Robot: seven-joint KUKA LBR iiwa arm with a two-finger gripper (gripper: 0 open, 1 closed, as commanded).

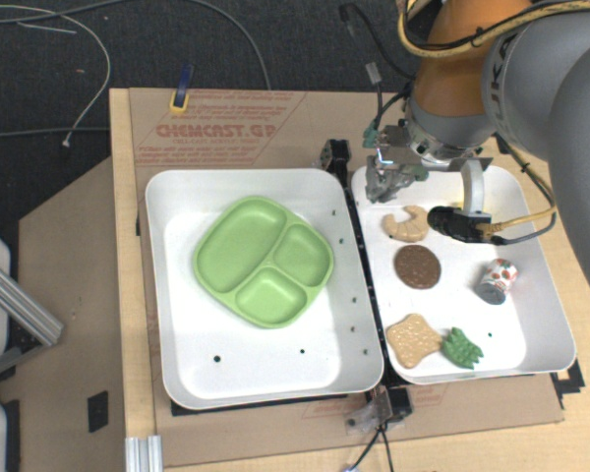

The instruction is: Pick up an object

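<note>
Though curved, the tan crescent (405, 226) runs left-right beside the claw (382, 185).

Lit brightly and evenly from above, nearly washing out the white bins (182, 347). Shows only faint, soft shadows under the green plate (264, 262). Looks slightly soft overall, with glare on the arm's orange band (469, 37).

The bench (69, 283) carries a brown cardboard sheet (226, 116) with red lettering in the upper middle of the frame. Two shallow white bins lie side by side on it: the left bin (177, 362) at centre and the right bin (541, 332) just beside it.
</note>
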